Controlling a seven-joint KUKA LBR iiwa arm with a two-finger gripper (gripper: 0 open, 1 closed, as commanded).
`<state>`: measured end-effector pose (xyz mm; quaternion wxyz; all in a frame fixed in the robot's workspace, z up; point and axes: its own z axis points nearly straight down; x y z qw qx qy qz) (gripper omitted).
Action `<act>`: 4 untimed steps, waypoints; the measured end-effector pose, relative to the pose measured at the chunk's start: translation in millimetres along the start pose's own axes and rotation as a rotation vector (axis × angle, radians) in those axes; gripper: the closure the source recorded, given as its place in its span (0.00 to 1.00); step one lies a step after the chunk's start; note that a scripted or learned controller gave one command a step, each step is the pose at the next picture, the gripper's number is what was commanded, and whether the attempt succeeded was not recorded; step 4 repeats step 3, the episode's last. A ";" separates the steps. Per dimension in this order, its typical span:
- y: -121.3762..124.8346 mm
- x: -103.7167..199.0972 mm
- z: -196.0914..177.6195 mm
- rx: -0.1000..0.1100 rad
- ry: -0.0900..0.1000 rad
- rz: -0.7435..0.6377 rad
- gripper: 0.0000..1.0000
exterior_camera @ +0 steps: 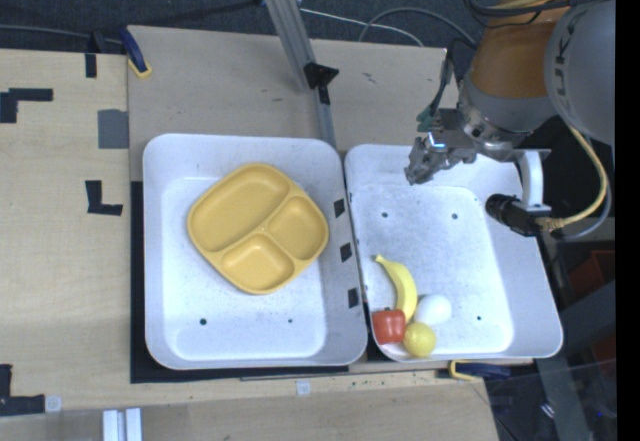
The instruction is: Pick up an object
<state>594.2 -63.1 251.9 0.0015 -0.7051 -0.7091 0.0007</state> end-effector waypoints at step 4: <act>-50.8 150.7 37.1 0.002 0.000 -0.001 1.00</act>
